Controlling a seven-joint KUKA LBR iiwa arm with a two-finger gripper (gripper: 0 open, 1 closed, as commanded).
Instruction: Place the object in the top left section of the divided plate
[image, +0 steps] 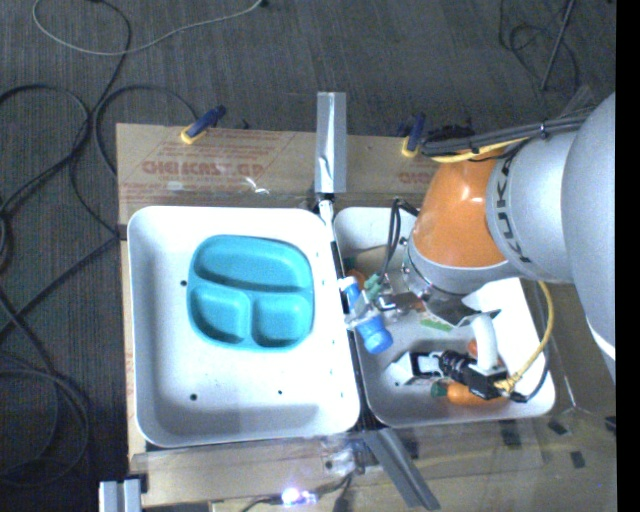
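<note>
The blue divided plate (252, 291) lies in the left bin (160, 400), with one long section at its far side and two smaller ones nearer me; nothing lies in any section. The arm's orange band and grey wrist hang over the right bin (535, 400). The gripper (378, 300) is low at that bin's left wall, mostly hidden under the wrist. A small blue and white object (373, 334) sits right beside it, against the wall between the bins. Whether the gripper touches this object cannot be made out.
More small things lie in the right bin: an orange piece (462, 394) near the front, a white and orange item (486, 338), and green bits (436, 323). A yellow cable (540, 350) loops along the bin's right side. Blue clamps hold the board at the back.
</note>
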